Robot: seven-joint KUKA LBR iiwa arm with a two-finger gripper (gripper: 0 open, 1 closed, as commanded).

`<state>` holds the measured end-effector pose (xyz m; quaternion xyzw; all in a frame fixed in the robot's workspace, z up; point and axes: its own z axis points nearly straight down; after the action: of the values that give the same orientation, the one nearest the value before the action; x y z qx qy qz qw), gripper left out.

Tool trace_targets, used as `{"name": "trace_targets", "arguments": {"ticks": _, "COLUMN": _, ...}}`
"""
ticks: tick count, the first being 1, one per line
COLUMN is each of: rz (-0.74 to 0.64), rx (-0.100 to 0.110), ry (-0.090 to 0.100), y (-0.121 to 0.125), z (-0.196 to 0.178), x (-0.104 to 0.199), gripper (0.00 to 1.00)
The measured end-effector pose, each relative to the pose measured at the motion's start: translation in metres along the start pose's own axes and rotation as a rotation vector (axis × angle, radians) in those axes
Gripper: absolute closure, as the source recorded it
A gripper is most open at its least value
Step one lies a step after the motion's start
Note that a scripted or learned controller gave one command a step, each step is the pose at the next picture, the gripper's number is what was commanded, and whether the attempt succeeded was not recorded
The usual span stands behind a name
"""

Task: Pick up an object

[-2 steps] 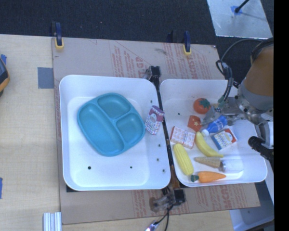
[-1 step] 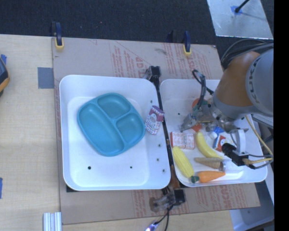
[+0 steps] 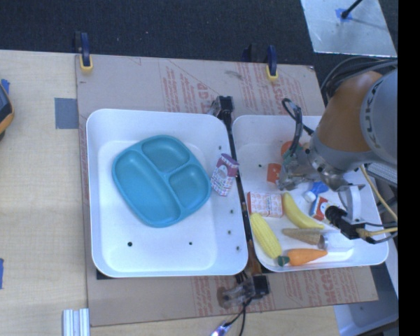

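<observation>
Here, the gripper (image 3: 288, 180) is reaching down into the right bin (image 3: 260, 128) at the right of the frame, above a jumble of toy food: a banana (image 3: 300, 214), corn (image 3: 265, 236) and a carrot (image 3: 306, 256). Its state is impossible to tell, and nothing is visibly being lifted, so the pick is looking unfinished. A blue plate (image 3: 161, 179) is sitting in the left bin (image 3: 98, 187).

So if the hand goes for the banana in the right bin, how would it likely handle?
The banana is curved and smooth-looking, so it may swivel or slip out of a two-finger pinch unless taken across its middle. It looks like a light toy, probably stiff rather than floppy. Pushed, it would likely pivot rather than roll, and it lies close to the corn and carrot, which could get nudged.
</observation>
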<state>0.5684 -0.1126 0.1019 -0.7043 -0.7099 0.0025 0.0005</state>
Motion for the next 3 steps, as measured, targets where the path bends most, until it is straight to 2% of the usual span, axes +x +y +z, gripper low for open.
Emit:
{"name": "trace_targets", "arguments": {"ticks": 1, "rz": 0.005, "rx": -0.002, "ry": 0.003, "y": -0.089, "z": -0.116, "x": -0.01, "gripper": 1.0}}
{"name": "trace_targets", "arguments": {"ticks": 2, "rz": 0.004, "rx": -0.001, "ry": 0.003, "y": -0.089, "z": -0.115, "x": -0.009, "gripper": 0.0}}
{"name": "trace_targets", "arguments": {"ticks": 3, "rz": 0.002, "rx": 0.001, "ry": 0.003, "y": -0.06, "z": -0.011, "x": 0.017, "gripper": 0.0}}
